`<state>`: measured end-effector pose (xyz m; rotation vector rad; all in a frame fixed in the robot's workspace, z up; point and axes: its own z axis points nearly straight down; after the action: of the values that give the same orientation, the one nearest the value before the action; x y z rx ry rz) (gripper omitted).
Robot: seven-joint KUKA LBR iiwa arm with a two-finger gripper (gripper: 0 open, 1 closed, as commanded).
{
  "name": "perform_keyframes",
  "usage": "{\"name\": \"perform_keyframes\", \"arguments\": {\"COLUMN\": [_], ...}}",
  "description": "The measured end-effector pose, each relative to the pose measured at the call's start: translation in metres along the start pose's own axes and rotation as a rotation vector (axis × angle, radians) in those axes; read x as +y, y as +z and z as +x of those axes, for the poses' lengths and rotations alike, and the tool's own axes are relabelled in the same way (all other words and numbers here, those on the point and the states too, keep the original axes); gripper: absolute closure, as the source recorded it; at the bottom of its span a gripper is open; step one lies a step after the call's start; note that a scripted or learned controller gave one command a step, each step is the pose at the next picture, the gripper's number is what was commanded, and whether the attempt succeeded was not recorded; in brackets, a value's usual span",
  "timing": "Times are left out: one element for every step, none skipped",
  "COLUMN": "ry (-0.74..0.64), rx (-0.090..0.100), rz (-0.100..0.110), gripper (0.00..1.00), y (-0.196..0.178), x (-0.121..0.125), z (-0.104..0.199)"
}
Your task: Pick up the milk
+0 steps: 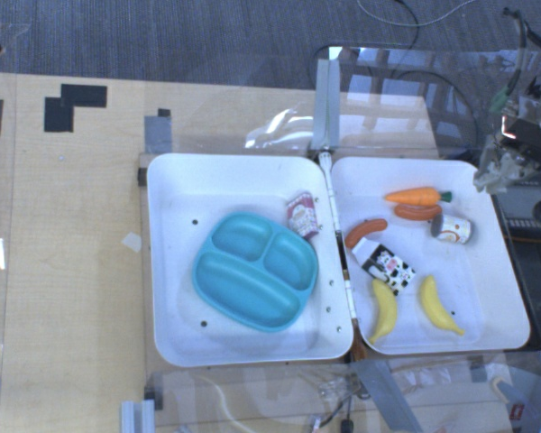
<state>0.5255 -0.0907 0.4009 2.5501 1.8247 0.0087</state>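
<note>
The milk (387, 267) is a small carton with black and white cow patches, lying on its side in the middle of the right bin (496, 269). It rests between a reddish sausage (365, 232) above it and a banana (384, 308) just below it. My gripper (492, 177) hovers over the right bin's far right corner, well up and to the right of the milk, with nothing visible in it. It is small and blurred against the arm.
In the right bin also lie a carrot (417, 196), a second sausage (416, 212), a tipped white cup (451, 228) and a second banana (437, 306). The left bin (176, 206) holds a blue divided plate (255, 270) and a red packet (302, 215).
</note>
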Motion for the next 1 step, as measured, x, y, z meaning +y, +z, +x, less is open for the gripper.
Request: {"name": "perform_keyframes", "arguments": {"ry": [0.197], "rx": [-0.002], "rz": [0.004], "gripper": [1.00], "y": [0.0177], "x": [-0.0173], "z": [-0.0665]}}
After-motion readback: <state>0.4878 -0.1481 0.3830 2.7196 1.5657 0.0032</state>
